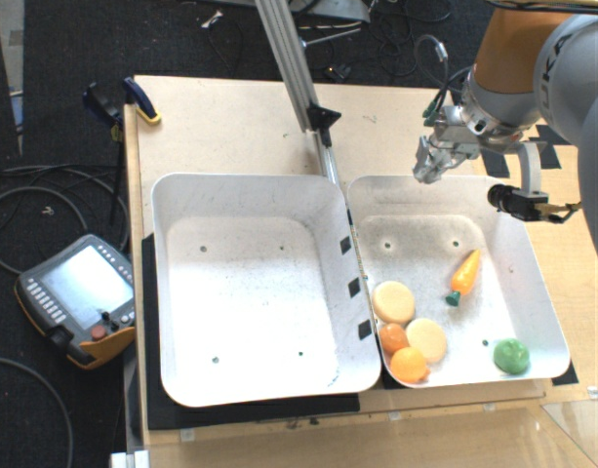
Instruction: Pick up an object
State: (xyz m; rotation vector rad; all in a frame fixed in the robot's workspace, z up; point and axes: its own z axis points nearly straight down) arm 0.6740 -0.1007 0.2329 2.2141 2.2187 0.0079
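**A:** How many things were in the right bin (533, 291)?

**B:** I counted six. Nearest to the camera were one orange ball (409, 365) and one green ball (511, 356). Just behind them lay one pale round piece (426, 338) and one small orange-red piece (392, 337), then a second pale round piece (394, 301). Farther back lay one carrot (463, 275). All of them were below the gripper (430, 169) in the view, toward the camera. The cluster sat slightly to its left, and the green ball off to its right.

**A:** And the arm?

**B:** It came in from the right with the wrist bent down. The gripper was over the far rim of the right bin, well apart from every object. It carried nothing. If its fingers were spread or closed, I could not tell.

**A:** Which way did the carrot point?

**B:** Its long axis was tilted. The orange end pointed away from the camera, up toward the gripper, and the dark green end pointed toward the camera. The left bin (181, 261) lay far to the gripper's left.
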